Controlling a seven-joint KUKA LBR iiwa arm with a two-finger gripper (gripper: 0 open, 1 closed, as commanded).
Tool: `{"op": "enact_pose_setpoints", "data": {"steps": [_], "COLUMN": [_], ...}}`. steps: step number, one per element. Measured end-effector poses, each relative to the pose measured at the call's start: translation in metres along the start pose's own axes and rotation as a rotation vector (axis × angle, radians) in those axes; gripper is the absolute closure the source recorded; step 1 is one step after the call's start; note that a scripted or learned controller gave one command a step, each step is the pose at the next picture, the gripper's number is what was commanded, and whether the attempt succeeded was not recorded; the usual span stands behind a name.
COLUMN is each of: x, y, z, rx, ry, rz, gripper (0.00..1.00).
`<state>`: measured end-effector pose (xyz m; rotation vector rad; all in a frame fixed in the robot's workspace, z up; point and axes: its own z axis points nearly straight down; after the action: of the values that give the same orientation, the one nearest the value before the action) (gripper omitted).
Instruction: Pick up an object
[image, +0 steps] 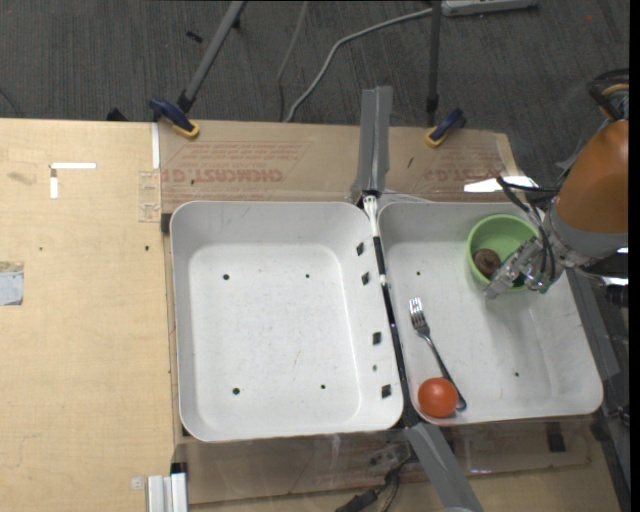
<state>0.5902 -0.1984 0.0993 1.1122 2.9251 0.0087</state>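
The green cup (497, 250) lies in the right bin (560, 385), up toward that bin's one o'clock corner, its mouth turned toward the camera with something brown inside that is too small to name. The tool (518, 276) sits at the cup's lower right rim, at about five o'clock from the cup's centre, touching or nearly touching it; whether it is open or closed on the rim cannot be told from this angle, so no hold on the cup can be claimed. By my reading the step in hand is the approach to, or the attempt at, a grasp on the cup's rim. The next move would call for a firm pinch on the thin wall, then a straight lift clear of the bin's side. Farther out, a metal fork (428, 338) lies near the bin's middle, handle running toward five o'clock, its end just beside an orange-red ball (437, 397) at the bin's six o'clock edge. Count: one cup, one fork, one ball, two bins on the surface (80, 300); the left bin (190, 300) holds no loose objects.
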Motion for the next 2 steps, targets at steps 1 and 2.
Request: {"op": "enact_pose_setpoints", "data": {"steps": [1, 2], "x": [-0.0045, -0.0052], "y": [0.0684, 0.0687], "z": [-0.1447, -0.1467], "rx": [0.011, 0.009], "ry": [0.01, 0.006], "rz": [0.079, 0.079], "gripper": [1.0, 0.0]}}
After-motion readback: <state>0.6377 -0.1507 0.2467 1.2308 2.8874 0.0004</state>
